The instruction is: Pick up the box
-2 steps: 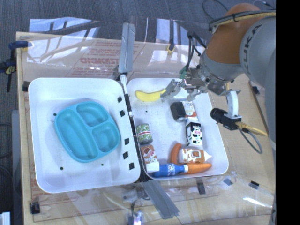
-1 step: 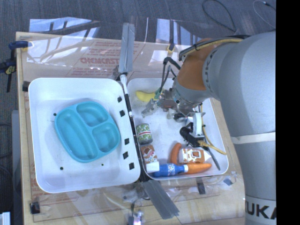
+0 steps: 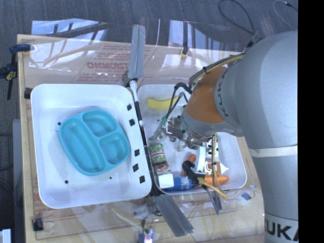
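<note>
The gripper [image 3: 172, 129] is positioned low inside the right bin [image 3: 232, 148], over its left-centre area. Its state cannot be determined: the wrist and the orange band block the line of sight. No item is visibly held.

The arm [image 3: 268, 95] enters from the right and covers the far-right part of the right bin.

Right bin contents:
- The can [image 3: 158, 154], with a green and red label, lies just below the gripper, close to the left wall.
- The box [image 3: 175, 182], blue with a white end, lies on its side along the near wall, at the near-left corner. It is just below the can and clear of the gripper.
- An orange item [image 3: 218, 178] lies near the near-right corner, to the right of the box.
- The banana [image 3: 161, 104] lies at the far-left end of the bin, above the gripper and apart from it.

The left bin [image 3: 43, 135] sits beside the right bin, with their walls touching along the centre line. It holds a blue divided plate [image 3: 94, 141], which lies flat near the bin's centre, well apart from the gripper.
</note>
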Action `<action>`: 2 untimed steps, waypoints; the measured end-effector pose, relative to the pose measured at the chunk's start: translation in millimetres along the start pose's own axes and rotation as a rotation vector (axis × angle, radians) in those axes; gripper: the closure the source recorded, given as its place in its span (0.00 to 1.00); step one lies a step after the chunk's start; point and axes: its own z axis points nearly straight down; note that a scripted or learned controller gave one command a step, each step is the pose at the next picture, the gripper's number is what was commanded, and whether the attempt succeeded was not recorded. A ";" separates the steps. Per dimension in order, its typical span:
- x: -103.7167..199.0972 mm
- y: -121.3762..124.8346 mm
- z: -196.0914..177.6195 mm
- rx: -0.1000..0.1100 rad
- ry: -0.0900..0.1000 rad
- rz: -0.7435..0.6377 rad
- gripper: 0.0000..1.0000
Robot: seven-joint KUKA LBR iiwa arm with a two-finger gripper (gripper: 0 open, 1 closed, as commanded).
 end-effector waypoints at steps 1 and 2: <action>0.3 -0.1 -9.2 0.002 -0.001 -0.005 1.00; -32.7 26.6 -0.3 0.000 0.000 0.091 1.00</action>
